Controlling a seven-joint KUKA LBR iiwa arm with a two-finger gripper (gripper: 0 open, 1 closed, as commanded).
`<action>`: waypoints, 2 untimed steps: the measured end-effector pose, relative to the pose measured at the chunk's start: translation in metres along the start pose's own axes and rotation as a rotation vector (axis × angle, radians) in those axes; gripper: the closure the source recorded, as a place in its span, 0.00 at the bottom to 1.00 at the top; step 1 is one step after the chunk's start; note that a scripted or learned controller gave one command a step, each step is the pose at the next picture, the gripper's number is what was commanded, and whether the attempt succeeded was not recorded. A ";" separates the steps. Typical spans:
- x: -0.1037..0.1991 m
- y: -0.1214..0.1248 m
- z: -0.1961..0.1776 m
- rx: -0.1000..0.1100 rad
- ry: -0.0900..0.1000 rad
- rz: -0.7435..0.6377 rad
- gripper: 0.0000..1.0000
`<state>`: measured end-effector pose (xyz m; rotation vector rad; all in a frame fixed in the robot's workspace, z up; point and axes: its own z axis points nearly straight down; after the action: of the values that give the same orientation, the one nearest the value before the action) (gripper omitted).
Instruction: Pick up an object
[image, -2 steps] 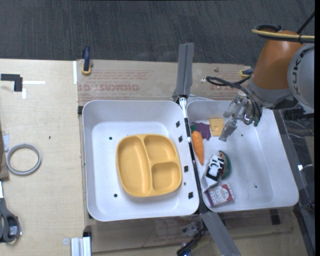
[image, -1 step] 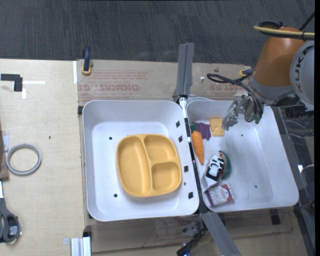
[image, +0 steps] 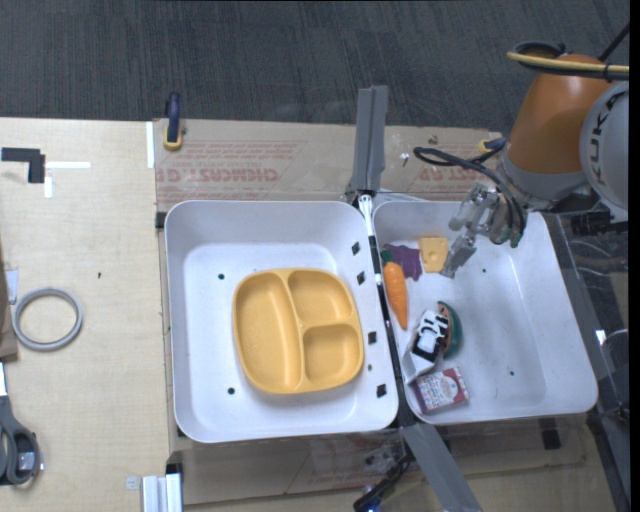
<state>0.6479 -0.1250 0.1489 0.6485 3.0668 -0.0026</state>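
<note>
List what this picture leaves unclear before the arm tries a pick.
- Gripper: too small and blurred to tell how its fingers stand.
- Purple object: partly covered by the carrot and yellow block.
- Scissors: cut off by the left edge.
- Red packet: print too small to read.

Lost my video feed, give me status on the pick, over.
Claw hovering over right bin, near yellow block, nothing seen between fingers. Carrot lying along divider, untouched. Yellow tray in left bin.
</note>
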 end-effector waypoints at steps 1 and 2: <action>0.037 0.009 0.055 0.000 0.005 0.315 0.00; 0.013 0.021 0.053 0.004 0.008 0.583 0.00</action>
<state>0.6450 -0.1008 0.0963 1.5064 2.7582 -0.0027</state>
